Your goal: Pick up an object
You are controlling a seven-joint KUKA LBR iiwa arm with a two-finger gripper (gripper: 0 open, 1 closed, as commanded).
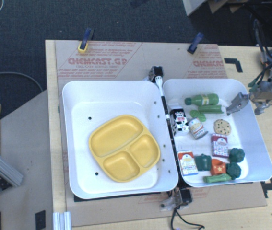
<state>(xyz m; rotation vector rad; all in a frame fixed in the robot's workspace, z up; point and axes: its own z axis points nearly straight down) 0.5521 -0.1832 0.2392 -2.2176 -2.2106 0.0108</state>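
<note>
Two glossy white bins on my tabletop: left bin holds a smooth yellow three-section tray; right bin holds small toy groceries, a round cookie among them. End effector hovers over its right edge; grip state unclear to me.

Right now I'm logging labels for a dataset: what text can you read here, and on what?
"CHEMCAST G P", red, repeated: on the board under the bins, behind the left bin.
The same red print behind the right bin: cut off, unreadable.
Red carton, small carton, can, bottle: labels too small to read.
</note>
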